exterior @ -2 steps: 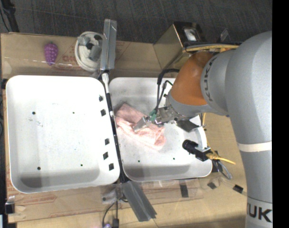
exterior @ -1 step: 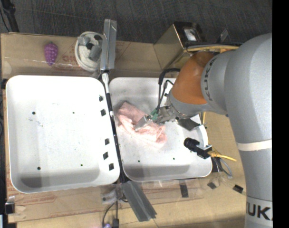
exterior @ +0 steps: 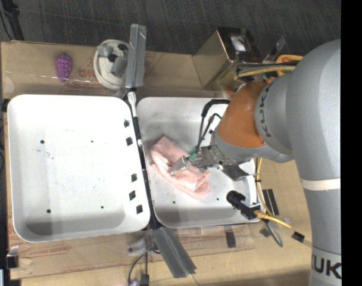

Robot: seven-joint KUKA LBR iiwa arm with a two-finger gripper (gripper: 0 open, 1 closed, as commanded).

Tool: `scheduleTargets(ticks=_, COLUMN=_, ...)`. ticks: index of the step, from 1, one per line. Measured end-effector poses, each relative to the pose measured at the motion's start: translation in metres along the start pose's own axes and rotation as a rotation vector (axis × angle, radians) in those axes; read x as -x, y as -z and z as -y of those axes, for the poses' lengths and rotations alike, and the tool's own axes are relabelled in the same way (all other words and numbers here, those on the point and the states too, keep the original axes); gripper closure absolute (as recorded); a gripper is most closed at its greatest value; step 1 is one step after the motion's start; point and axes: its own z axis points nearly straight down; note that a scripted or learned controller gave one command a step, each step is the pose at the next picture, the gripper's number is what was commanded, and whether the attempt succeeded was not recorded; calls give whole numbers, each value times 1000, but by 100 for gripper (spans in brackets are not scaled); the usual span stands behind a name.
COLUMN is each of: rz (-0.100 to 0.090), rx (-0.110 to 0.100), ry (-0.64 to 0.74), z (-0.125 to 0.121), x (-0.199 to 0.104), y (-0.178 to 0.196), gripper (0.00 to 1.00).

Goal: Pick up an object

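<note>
A crumpled pink cloth (exterior: 172,162) lies in the middle of the right bin (exterior: 169,115). My gripper (exterior: 184,164) reaches in from the right, its tip down on the cloth's right half. The grey arm and its orange band cover the bin's right side.
The left bin (exterior: 68,165) sits beside the right one, split from it by a metal divider (exterior: 136,148). Behind the bins lie a purple object (exterior: 64,66) and a white cable coil (exterior: 111,62) on the bench. A brown box (exterior: 225,55) stands behind the right bin.
</note>
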Motion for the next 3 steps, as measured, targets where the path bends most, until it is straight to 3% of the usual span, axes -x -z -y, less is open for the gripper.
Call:
scheduleTargets(ticks=1, rz=-2, rx=-1, ry=6, z=-1, x=-1, y=10, gripper=100)
scheduleTargets(ticks=2, rz=3, rx=2, ry=96, z=-19, x=-15, y=1, gripper=100)
scheduleTargets(ticks=3, rz=-1, rx=-6, ry=243, z=-66, x=-89, y=152, gripper=100)
